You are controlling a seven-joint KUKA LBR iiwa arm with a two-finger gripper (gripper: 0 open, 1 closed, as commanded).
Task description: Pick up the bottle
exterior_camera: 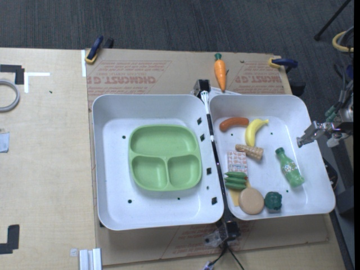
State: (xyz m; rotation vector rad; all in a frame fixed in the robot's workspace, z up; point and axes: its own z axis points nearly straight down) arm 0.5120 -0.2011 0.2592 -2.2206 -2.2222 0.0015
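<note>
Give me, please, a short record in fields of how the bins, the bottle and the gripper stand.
left bin: holds a green tray
right bin: holds bottle, banana, sausage, other toy food
bottle: green, lying near the right wall
carrot: outside, behind the bins
gripper: at the right bin's right rim, apart from the bottle

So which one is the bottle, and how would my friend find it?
Look in the right white bin, the one full of toy food. Go to its right side, past the banana. The bottle lies there alone: clear green with a white label, unlike the dark green broccoli below it.
</note>
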